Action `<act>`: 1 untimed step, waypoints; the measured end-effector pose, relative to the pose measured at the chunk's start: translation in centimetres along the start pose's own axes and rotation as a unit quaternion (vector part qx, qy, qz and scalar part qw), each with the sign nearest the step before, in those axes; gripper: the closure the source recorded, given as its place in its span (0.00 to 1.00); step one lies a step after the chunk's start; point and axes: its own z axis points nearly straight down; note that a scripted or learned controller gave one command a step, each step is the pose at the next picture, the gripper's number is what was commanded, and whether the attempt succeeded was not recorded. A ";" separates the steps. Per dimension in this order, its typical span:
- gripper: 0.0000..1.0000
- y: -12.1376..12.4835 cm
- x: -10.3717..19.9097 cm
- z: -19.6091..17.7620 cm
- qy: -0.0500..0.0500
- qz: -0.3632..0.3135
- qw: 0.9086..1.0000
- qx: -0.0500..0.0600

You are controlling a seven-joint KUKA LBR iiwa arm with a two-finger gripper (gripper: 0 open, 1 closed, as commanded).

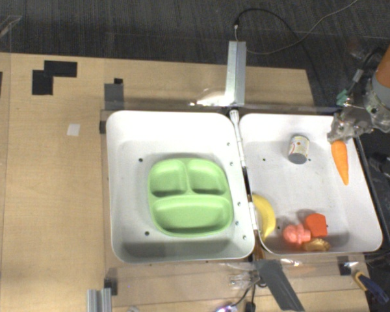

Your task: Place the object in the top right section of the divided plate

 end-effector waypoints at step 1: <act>1.00 5.3 3.9 6.5 0.001 -0.051 0.999 0.000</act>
